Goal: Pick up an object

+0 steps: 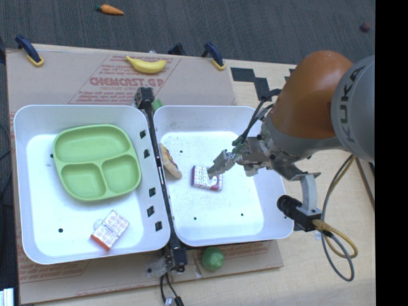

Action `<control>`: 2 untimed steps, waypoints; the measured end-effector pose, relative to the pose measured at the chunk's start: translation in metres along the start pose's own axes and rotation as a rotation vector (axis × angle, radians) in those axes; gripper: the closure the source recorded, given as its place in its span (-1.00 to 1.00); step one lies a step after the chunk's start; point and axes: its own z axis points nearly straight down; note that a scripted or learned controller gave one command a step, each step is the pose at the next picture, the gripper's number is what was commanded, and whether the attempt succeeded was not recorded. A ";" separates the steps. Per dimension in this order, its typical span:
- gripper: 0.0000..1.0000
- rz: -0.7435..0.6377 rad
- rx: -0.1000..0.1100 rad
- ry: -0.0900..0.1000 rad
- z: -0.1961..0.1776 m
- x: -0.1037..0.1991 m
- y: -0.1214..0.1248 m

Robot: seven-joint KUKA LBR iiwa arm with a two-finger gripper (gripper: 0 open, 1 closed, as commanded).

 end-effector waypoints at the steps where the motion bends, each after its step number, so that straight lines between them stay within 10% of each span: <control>1: -1.00 0.000 0.001 -0.001 0.091 -0.048 0.033; 2: -1.00 -0.002 -0.005 0.000 0.167 -0.074 0.067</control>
